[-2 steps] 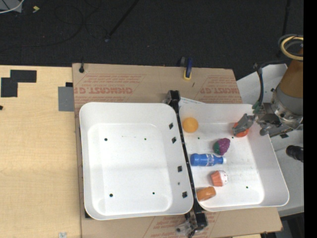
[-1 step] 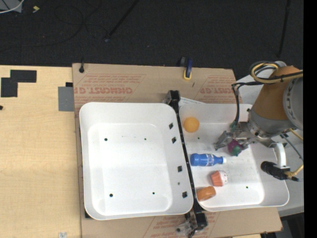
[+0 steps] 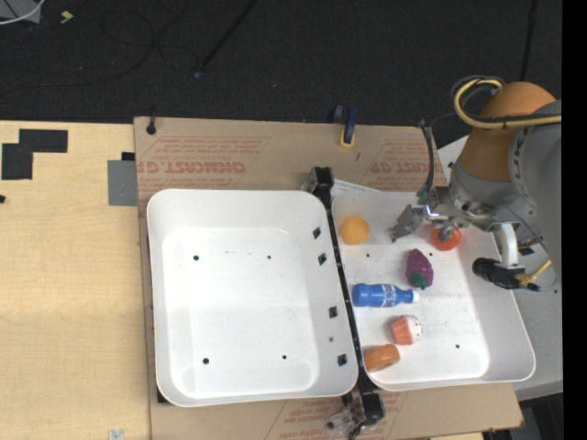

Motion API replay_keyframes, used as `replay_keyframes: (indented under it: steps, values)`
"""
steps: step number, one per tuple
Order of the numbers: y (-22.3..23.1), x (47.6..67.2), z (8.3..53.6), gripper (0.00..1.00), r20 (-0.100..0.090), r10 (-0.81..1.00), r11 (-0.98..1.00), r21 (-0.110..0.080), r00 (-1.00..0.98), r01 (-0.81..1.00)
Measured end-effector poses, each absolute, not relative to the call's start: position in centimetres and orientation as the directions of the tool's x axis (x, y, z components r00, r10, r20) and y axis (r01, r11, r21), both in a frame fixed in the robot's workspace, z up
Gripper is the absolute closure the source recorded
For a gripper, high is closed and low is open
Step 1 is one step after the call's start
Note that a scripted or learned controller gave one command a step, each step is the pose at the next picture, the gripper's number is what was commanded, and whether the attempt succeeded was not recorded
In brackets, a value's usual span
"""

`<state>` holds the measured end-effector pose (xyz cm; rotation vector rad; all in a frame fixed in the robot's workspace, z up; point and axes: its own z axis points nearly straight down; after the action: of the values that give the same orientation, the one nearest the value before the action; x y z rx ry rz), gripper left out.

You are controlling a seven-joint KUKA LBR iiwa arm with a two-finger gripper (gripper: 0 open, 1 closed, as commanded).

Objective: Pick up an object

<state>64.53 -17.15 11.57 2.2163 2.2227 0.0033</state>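
We see the arm [image 3: 509, 154] reaching in over the far part of the right bin [image 3: 495, 337], its gripper [image 3: 424, 218] low above the bin floor. The grey fingers [image 3: 404, 225] point toward the divider between the bins and stand spread apart, with nothing between them, so the gripper is open and holds no object.

Just behind the gripper, toward the arm's wrist, sits a small red object [image 3: 447, 237], partly covered by the gripper's body. Nearest to the fingertips on the near side lies a purple object [image 3: 419, 267], close by but not touching them. Beyond the fingertips, toward the divider, rests an orange ball [image 3: 354, 230], a little apart from the gripper.

Farther toward the near edge of the bin, a blue bottle [image 3: 382, 294] lies on its side, its white cap pointing back toward the arm's side. Past it sits a pink-and-white object [image 3: 406, 329], and just beside that, at the bin's near corner by the divider, an orange object [image 3: 382, 357].

The left bin [image 3: 174, 227] lies well away from the gripper, across the divider. Both bins rest on a cardboard sheet [image 3: 238, 159] on the worktop [image 3: 64, 291].
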Motion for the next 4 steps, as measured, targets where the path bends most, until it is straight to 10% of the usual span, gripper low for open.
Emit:
replay_keyframes:
  steps: [1,4]
  values:
    - [-17.2,64.3,12.5,1.0,0.0,1.0,0.004,-0.002,-0.004,1.0]
    - [-9.0,59.6,8.7,1.0,0.001,1.0,0.0,-0.005,0.0,1.0]
